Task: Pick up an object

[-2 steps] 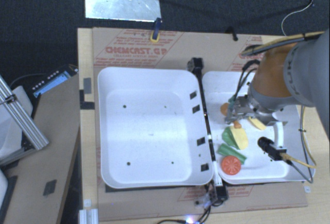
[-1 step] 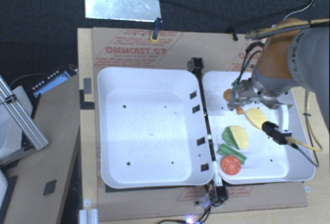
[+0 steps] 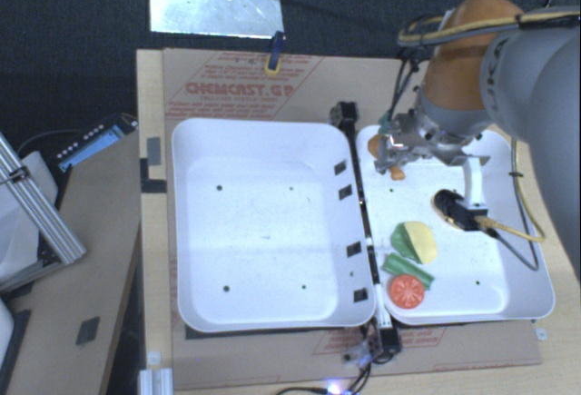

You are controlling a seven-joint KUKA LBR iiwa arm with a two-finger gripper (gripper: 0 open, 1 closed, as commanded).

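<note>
Gripper (image 3: 392, 151) first: from my seat it sits low over the far left corner of the right bin (image 3: 495, 280), just beside the divider between the bins. I cannot tell how wide it stands or whether it has hold of anything, because the wrist hides its underside. I see the grey arm (image 3: 531, 84) reaching in across that bin's far side. The left bin (image 3: 263, 230) lies beyond the divider, apart from the tool.

In the right bin's near left corner I count a small cluster. It is a yellow wedge (image 3: 418, 241) with a green edge, a red tomato-like ball (image 3: 407, 291) nearest me, and a green strip (image 3: 410, 269) lying between the two.

Smallest is an orange scrap (image 3: 397, 172) peeking out directly under the gripper, and I judge that to be the thing it is going for. By my reading the approach is made and the pick is unproven. Nothing is visibly lifted, so the grasp, the raise and a check of the catch are all left to do.
</note>
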